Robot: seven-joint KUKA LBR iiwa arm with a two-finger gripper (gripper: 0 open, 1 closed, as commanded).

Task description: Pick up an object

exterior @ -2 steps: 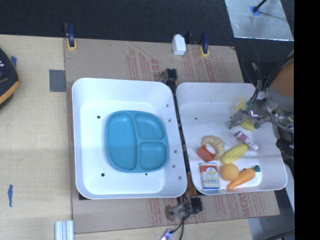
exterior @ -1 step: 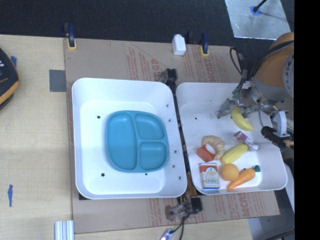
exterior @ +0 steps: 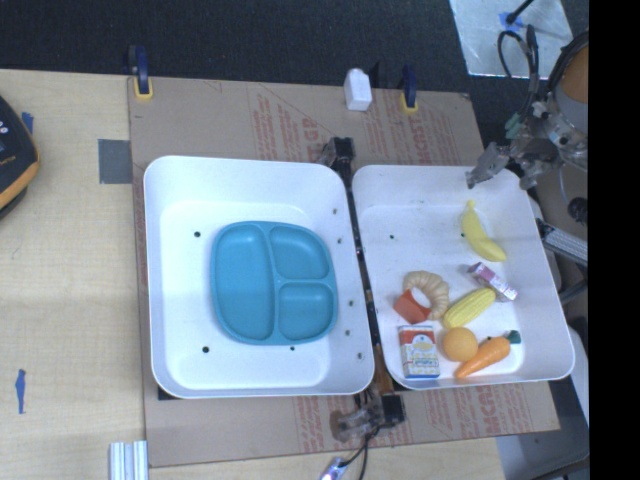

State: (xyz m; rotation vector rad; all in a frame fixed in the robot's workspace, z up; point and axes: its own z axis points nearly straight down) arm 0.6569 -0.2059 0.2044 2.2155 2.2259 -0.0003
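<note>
One carrot (exterior: pixel 483 357), one orange (exterior: pixel 459 343), one banana (exterior: pixel 481 233).

Toy foods (exterior: pixel 470 308) clustered loose, right bin (exterior: pixel 400 193).

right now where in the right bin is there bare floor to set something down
Bare floor runs across the right bin from its left wall to the banana, above the pretzel. The near half is crowded: corn, orange, carrot, carton.

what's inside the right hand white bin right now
The right bin holds a banana, a corn cob, a carrot, an orange, a pretzel-like ring, a small carton and a small tube. Anything beneath them is hidden.
</note>
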